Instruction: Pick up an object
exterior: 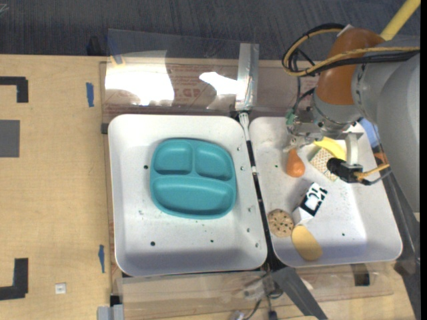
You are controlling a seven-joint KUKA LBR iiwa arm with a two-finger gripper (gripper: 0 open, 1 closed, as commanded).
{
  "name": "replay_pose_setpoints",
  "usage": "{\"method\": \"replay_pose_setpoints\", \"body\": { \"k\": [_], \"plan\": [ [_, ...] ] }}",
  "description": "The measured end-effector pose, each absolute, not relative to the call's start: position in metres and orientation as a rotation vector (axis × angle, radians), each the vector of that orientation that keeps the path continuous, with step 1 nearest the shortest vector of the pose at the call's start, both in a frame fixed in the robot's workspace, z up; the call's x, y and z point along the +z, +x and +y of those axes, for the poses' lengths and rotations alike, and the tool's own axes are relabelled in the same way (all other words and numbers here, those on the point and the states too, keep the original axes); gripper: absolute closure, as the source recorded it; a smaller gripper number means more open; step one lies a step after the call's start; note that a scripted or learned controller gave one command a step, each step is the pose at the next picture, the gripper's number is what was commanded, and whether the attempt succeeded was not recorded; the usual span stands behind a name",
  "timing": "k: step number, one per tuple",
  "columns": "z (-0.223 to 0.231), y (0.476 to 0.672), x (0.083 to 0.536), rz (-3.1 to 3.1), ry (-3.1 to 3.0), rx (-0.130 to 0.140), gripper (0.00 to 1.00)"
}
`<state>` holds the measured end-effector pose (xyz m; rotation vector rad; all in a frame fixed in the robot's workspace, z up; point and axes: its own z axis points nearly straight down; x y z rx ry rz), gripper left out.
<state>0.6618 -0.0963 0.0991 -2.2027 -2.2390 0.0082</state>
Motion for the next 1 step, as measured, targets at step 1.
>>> {"method": "replay_pose_setpoints", "body": {
  "k": [1],
  "plan": [
    [-0.0484,0.5997,0.19,-2.191,-2.257,-0.012,1.0]
  ]
}}
